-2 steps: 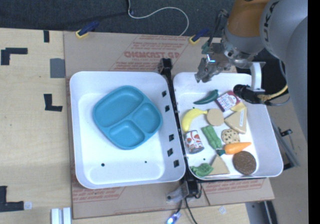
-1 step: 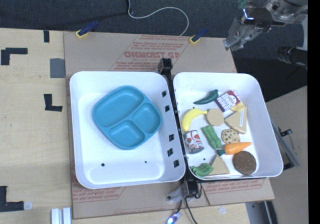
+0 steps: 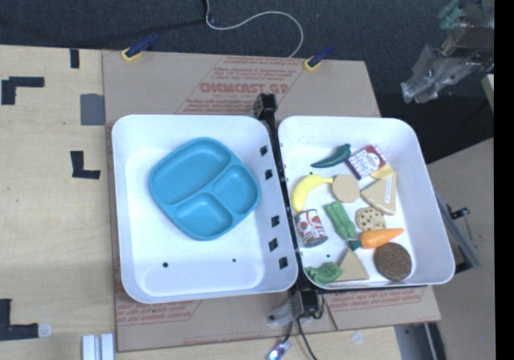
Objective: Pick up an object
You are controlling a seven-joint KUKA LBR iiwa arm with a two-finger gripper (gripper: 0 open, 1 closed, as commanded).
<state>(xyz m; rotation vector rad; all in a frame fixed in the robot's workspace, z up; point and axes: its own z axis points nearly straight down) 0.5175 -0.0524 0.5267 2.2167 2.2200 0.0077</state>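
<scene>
Crowding poses the main risk: toy food (image 3: 353, 214) sits tightly packed in the right bin (image 3: 426, 190), so the claw (image 3: 430, 81), raised well away, grip unreadable, may snag neighbours.

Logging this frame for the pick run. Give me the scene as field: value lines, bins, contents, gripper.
left bin: holds a blue divided plate
right bin: holds a cluster of toy food
items seen: banana, carrot, dark green pepper, small can, brown round cookie
gripper: at upper right, outside the bins, over dark floor
fingers: cannot tell
held object: none seen
task state: pick not yet done
</scene>
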